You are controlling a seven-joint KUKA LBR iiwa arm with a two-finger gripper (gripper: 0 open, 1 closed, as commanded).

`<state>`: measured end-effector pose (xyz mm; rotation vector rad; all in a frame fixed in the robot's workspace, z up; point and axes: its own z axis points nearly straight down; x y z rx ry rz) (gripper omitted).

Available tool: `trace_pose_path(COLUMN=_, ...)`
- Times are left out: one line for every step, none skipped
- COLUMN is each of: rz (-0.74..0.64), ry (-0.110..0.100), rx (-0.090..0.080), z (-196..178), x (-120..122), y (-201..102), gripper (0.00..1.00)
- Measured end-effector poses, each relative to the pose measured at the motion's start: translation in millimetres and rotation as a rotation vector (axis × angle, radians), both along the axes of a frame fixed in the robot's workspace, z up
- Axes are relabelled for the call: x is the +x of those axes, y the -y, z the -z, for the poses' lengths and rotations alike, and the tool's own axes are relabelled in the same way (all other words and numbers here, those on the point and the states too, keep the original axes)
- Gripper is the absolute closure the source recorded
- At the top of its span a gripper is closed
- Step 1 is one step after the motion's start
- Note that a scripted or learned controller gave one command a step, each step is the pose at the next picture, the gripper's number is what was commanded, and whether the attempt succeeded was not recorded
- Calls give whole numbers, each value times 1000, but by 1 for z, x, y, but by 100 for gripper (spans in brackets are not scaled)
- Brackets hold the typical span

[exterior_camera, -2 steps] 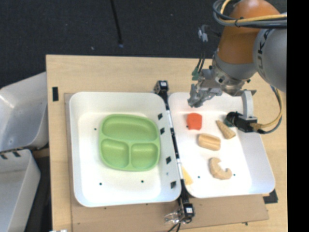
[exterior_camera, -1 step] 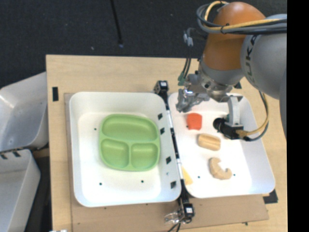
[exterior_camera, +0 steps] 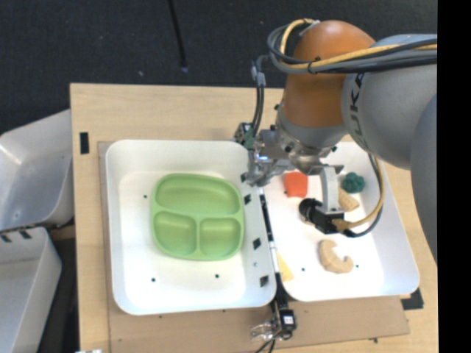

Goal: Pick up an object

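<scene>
My arm: I reached in from the right, my orange-banded wrist hanging over the upper part of the right shallow white bin [exterior_camera: 383, 271].
My gripper [exterior_camera: 294, 169]: it sat low over the right bin's upper left corner, near the divider between the bins; how far it was spread I could not tell, and I saw nothing in its grasp.
Small orange block [exterior_camera: 295, 184]: it lay in the right bin just below my gripper, roughly square, with no clear long axis.
Beige curved cashew-shaped piece [exterior_camera: 335, 258]: it lay flat in the lower middle of the right bin, well apart from my gripper, its long axis running from upper left to lower right, its hollow side facing up and right.
Dark green knobbly lump [exterior_camera: 353, 182]: upper right of the right bin.
Light green three-compartment plastic plate [exterior_camera: 197, 215]: flat in the left shallow white bin [exterior_camera: 132, 293].
</scene>
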<state>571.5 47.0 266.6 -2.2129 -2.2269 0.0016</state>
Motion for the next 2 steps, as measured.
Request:
trace_pose_path(rz=1, ry=1, rx=-1, z=16, x=-13, y=-40, gripper=100)
trace_pose_path(rz=4, ry=2, rx=0, z=15, x=-12, y=-39, gripper=0)
